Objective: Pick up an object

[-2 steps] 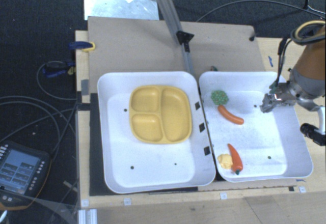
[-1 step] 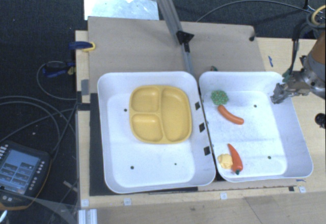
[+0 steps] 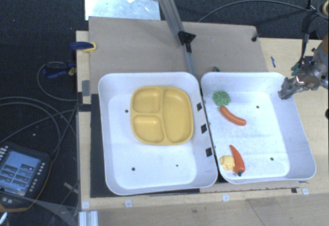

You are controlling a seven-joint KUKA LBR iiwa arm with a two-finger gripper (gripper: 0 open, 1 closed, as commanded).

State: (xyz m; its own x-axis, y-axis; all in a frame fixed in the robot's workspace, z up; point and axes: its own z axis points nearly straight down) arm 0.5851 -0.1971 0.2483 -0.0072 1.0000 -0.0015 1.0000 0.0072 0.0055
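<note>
While the claw [image 3: 289,89] hangs over the right bin's [image 3: 288,132] far right rim, its state unclear, broccoli [image 3: 221,98], sausage [image 3: 233,116], and chili [image 3: 237,159] lie inside.

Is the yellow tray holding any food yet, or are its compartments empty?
Empty. All three compartments of the tray show bare yellow; the broccoli, sausage and pepper lie in the right bin.
</note>
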